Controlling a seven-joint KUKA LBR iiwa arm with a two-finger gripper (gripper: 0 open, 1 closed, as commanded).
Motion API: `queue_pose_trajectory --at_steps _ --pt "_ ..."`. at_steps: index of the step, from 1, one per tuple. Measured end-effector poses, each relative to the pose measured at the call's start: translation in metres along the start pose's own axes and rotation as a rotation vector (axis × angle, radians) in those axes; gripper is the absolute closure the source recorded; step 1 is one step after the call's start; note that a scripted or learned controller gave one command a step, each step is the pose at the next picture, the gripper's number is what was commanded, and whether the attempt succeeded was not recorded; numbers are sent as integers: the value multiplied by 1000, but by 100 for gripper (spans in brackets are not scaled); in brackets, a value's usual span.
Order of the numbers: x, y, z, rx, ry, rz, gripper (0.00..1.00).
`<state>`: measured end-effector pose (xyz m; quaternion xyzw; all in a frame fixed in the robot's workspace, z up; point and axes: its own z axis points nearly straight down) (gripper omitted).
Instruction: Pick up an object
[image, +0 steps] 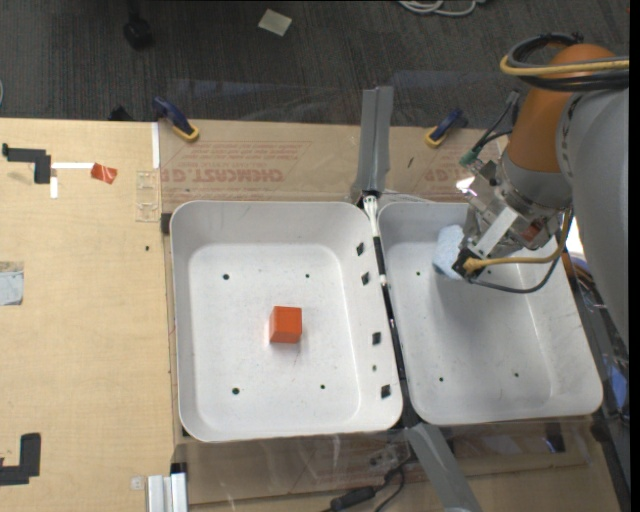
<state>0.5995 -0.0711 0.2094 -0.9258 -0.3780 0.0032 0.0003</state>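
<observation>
Gripper (462, 262) hangs above the right bin (520, 400), a pale blue object (447, 248) seemingly pinched at its fingertips, apparently lifted clear for carrying; an orange block (286, 325) sits left of that bin, in the neighbouring bin (200, 380).

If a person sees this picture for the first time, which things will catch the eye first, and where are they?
The eye falls first on the small orange-red block, which lies alone near the middle of the left bin. Next comes the grey arm with its orange band, which reaches in from the right. Its gripper is over the upper left part of the right bin, with something pale blue beside it.
</observation>
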Motion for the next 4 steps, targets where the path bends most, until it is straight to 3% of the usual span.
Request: queue_pose_trajectory --at_steps 1,2,3,4 --pt "0 -8 -43 0 1 -78 100" --pt "-25 -87 19 3 -2 93 100" --pt "-1 -1 20 1 0 -12 100" --pt "-13 -51 21 2 -1 364 100"
